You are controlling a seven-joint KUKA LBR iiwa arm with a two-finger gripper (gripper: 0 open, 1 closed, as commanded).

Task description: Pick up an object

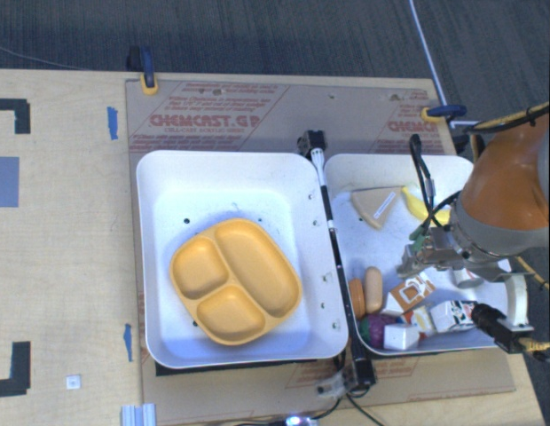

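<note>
Two white bins are sitting side by side on the bench. A yellow divided plate point(235, 280) is lying in the left bin point(160, 238), while the right bin point(346, 180) is holding a clutter of small things. The arm point(510, 189) is reaching in from the right and hanging over that clutter, with the gripper point(426, 257) hovering low near the middle of the bin. Whether it is open or closed cannot be told from this angle, and nothing is visibly sitting between its tips.

Just below it a small orange-and-white carton point(412, 292) is lying, probably the target. A hot dog point(365, 293) is resting near the divider, a tan wedge point(374, 205) and a yellow piece point(415, 204) are lying toward the far wall, and a purple thing point(378, 328) and a white packet point(452, 315) are crowding the near edge.

For a clean pick, the arm should be descending straight down, centring on one item and keeping clear of its neighbours.
</note>
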